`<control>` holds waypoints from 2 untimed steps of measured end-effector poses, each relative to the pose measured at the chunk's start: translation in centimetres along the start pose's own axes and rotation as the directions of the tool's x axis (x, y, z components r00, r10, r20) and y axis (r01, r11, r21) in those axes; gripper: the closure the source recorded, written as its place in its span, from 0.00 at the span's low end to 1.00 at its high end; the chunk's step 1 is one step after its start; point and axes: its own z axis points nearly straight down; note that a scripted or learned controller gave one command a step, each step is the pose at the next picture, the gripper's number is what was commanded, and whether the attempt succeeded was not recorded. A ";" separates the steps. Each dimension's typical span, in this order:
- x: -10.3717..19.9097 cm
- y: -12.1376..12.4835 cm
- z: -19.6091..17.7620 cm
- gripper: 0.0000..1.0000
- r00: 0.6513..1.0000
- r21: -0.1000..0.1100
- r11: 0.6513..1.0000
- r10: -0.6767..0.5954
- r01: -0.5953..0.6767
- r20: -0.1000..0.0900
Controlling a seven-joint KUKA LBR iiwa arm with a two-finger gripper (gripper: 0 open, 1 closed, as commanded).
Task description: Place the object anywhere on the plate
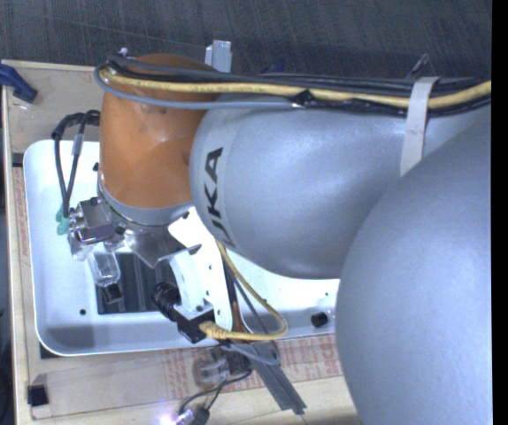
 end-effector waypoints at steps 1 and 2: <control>-0.8 4.2 -0.7 1.00 0.996 -0.002 0.996 0.086 -0.086 0.001; -1.0 -0.3 4.7 1.00 0.997 0.001 0.997 0.081 -0.081 0.002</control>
